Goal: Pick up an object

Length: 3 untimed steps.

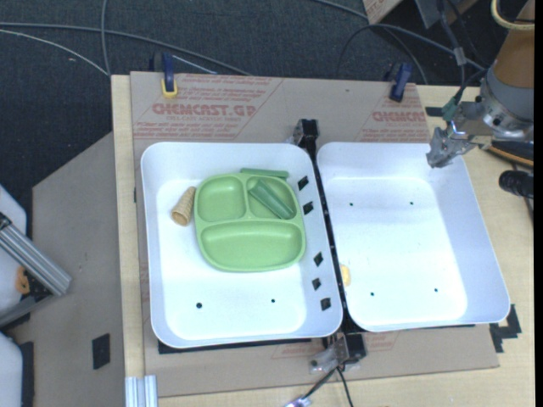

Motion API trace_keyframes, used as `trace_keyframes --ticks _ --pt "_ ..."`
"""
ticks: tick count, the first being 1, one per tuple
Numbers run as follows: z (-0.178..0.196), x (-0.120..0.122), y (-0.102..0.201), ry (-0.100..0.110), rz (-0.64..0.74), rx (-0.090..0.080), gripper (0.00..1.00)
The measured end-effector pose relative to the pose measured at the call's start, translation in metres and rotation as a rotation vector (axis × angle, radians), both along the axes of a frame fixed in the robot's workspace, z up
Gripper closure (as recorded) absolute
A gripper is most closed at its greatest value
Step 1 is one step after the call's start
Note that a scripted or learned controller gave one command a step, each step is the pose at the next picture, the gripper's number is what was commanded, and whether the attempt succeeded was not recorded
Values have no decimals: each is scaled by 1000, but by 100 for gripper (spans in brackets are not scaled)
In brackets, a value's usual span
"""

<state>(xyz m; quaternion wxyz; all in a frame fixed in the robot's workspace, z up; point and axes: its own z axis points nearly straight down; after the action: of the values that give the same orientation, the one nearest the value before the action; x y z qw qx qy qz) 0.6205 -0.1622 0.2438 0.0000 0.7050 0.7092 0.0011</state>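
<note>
A light green divided plate (249,225) lies in the left bin (170,312), with a darker green piece (272,195) resting in its upper right compartment. A tan ice-cream cone (182,206) lies just left of the plate on the bin floor. A small yellow item (344,275) sits at the left edge of the right bin (407,261), by the divider. My gripper (441,153) hangs over the right bin's far right corner, far from the plate; nothing shows beneath it.
Black clips line the divider between the bins. The bins rest on a brown board with blue clamps (170,75) at its back edge. Cables run across the dark floor behind, and a metal rail (30,257) sits to the left.
</note>
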Motion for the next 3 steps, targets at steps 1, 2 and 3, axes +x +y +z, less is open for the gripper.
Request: trace_keyframes --ticks 1,2,3 --pt "6 -4 57 3 0 2 100" --pt "-2 -11 113 5 0 1 100" --pt "-15 -6 163 5 -1 1 100"
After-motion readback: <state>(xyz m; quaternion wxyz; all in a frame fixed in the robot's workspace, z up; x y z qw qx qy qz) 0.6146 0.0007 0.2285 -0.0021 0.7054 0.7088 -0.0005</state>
